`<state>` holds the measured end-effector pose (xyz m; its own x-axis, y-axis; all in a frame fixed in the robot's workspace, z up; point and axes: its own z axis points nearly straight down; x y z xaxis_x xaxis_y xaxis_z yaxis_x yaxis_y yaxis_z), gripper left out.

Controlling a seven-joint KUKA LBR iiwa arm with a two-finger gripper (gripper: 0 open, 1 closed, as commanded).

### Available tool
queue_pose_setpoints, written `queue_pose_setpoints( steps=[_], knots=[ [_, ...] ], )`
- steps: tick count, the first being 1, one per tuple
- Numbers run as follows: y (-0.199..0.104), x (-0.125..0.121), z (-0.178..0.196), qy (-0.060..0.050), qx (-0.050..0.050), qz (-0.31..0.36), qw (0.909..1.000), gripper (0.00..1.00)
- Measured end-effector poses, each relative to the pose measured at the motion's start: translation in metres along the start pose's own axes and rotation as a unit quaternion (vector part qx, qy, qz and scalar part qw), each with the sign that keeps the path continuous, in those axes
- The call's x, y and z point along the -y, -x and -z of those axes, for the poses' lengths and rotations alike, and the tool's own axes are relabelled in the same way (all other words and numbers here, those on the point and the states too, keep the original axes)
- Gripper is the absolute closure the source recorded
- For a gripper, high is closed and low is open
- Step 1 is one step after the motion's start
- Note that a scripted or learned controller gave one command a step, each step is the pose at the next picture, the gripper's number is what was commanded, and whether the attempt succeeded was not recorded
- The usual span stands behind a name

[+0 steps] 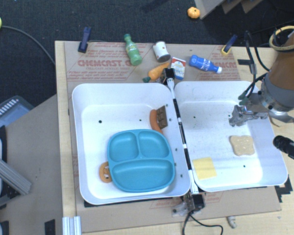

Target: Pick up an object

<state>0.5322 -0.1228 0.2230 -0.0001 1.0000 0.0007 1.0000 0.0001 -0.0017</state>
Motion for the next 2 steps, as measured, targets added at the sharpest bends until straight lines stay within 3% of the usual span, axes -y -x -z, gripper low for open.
queue_pose_setpoints(
  steps=[1,2],
  knots=[
    [-0.096,0.035,0.000,0.000,0.000,0.001,1.0000,1.00],
    [-0.166,0.041,-0.019,-0.001,0.000,0.001,1.0000,1.00]
  ],
)
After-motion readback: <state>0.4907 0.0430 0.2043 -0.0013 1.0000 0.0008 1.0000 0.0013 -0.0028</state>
